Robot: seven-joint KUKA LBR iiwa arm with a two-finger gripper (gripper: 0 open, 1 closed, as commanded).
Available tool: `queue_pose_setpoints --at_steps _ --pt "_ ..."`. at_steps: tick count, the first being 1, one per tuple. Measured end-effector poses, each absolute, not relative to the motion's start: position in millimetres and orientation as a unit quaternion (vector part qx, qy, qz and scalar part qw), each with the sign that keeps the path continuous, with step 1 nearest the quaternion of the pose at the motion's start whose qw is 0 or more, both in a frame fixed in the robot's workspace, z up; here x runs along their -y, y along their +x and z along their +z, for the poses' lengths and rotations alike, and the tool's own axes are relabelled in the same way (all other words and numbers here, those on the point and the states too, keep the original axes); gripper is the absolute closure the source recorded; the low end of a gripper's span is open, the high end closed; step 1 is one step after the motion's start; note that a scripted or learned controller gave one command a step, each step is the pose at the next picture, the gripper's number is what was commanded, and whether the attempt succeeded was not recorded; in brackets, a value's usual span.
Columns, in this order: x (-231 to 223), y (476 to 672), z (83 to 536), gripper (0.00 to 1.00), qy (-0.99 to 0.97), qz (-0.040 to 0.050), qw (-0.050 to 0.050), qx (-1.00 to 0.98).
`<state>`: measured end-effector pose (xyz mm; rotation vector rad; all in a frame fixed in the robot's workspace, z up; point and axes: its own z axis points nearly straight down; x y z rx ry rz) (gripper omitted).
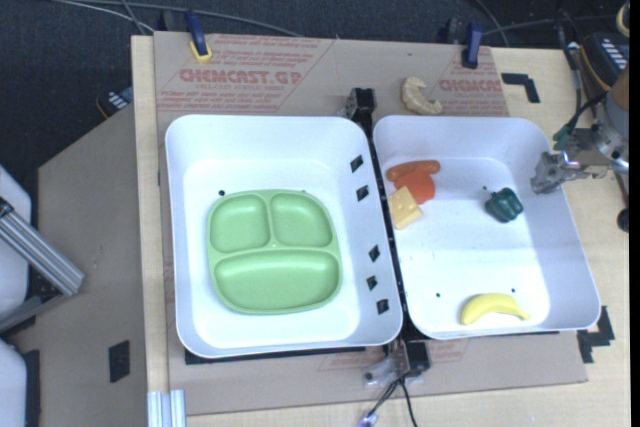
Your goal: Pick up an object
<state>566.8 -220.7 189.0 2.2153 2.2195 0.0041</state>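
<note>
In the right bin lie an orange carrot-shaped piece over a red piece, a pale yellow wedge, a dark green lump and a yellow banana. My gripper hangs at the bin's right rim, to the right of the green lump and apart from it. Nothing shows between its fingers.
The left bin holds a green divided plate. A beige toy piece lies on the bench behind the right bin. Blue clamps sit at the bench's back edge. Cables run across the dark floor behind.
</note>
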Motion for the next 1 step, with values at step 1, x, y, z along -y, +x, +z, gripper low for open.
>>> queue_pose_setpoints --at_steps 1 --pt "213.1 561.4 243.5 1.00 0.706 0.0017 0.003 -0.708"
